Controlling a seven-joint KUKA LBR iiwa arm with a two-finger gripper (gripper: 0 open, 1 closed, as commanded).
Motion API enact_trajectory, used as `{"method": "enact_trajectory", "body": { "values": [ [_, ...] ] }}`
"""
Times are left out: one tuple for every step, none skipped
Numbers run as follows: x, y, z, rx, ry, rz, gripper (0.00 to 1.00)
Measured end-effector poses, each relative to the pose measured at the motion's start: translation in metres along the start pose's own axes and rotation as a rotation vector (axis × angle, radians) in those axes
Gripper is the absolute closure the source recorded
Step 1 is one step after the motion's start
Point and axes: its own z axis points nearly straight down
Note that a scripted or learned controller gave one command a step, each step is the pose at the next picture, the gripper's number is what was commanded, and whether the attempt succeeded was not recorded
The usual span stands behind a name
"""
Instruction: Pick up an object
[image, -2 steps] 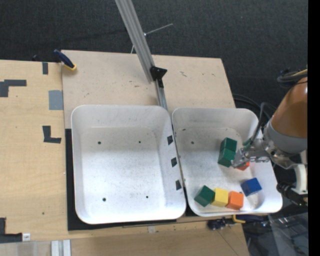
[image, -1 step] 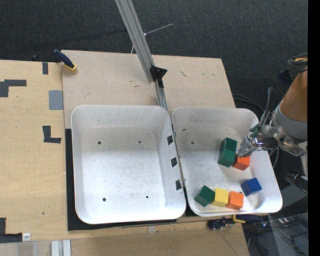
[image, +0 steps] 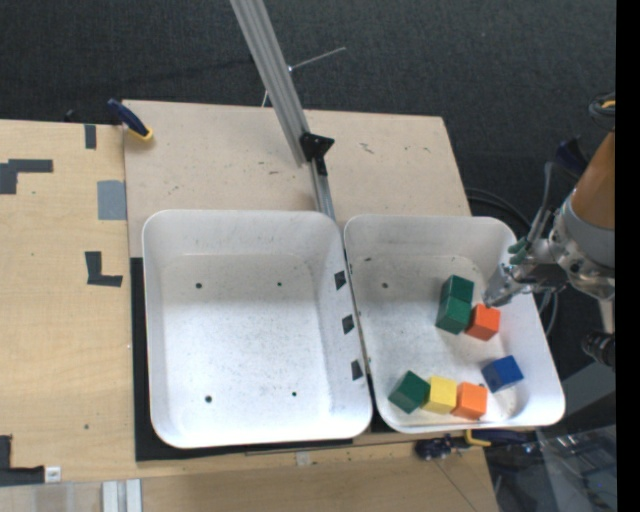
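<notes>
Gripper sits low over right bin, near its right wall, tip just above an orange cube; can't tell its state or whether it has hold of anything. Tall green block touches that cube's left side. Blue cube below. Along the front edge: green, yellow, orange in a row. Left bin beside it.

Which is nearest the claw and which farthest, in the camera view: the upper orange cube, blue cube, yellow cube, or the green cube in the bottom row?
From the claw:
1. Upper orange cube, just below the claw, beside the tall green block.
2. Blue cube, lower right of the bin.
3. Yellow cube, middle of the bottom row.
4. Bottom-row green cube, left end of that row.
</notes>
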Motion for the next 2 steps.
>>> {"method": "enact_trajectory", "body": {
  "values": [
    [0.055,0.007,0.018,0.004,0.002,-0.004,1.00],
    [0.114,0.014,0.018,0.003,0.002,-0.006,1.00]
  ]
}}
